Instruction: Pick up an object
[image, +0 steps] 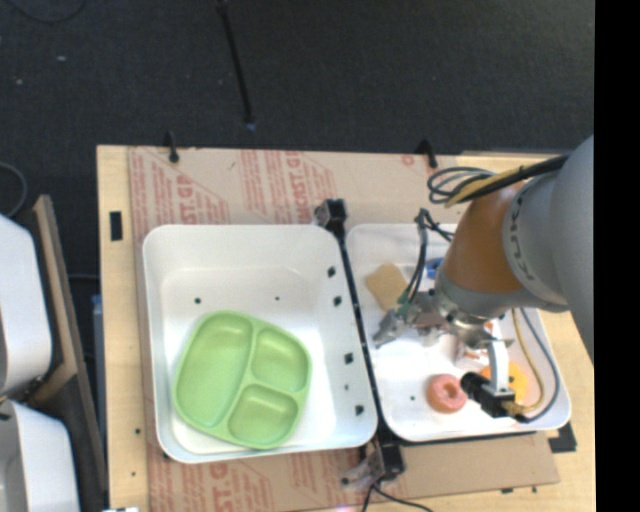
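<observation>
From my station I see the grey arm (520, 250) reaching down into the right-hand shallow white bin (400, 405). Its pincer (395, 325) sits low near that bin's left wall. The arm's bulk and the slanted view hide its tips, so I cannot tell whether it is spread or pressed together, and I see nothing held in it.

The nearest candidate is a tan flat square block (385, 285), just beyond the pincer towards the bin's far wall. It is close, but I judge it is not touching. A pink ring-shaped toy (446, 392) lies on the near side of the pincer, off to its right. Farther right is a small orange piece (513, 378), possibly a toy, half hidden by the wrist. A pale green divided plastic plate (243, 378) rests well to the pincer's left in the other white bin (160, 265).

My worry is the wall. So close to it, a closing stroke could scrape the bin side or the divider, or nudge the flat block away instead of gripping it. The block also lies low, so the pincer may slide over it.
</observation>
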